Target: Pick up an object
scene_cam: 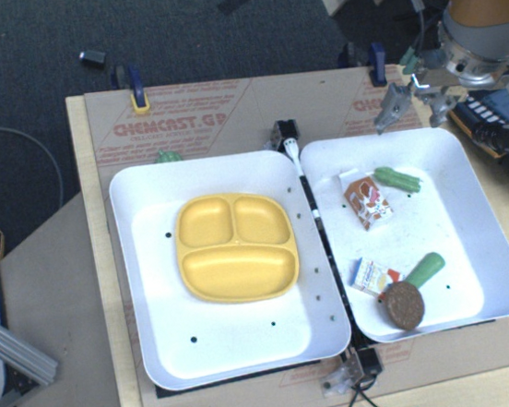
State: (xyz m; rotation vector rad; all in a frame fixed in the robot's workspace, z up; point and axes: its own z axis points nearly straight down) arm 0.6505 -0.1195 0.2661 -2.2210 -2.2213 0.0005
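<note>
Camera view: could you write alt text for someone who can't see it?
Two white bins sit side by side on a bench: the left bin holds a yellow plate, and the right bin holds green toys, packets and a brown disc. A grey arm's gripper hovers above the right bin's far edge.

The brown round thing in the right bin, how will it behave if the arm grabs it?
The brown disc looks flat and low, so it probably won't roll or tip. It touches the green piece and the small packet, so a push would likely shove those too. Its weight can't be judged.
</note>
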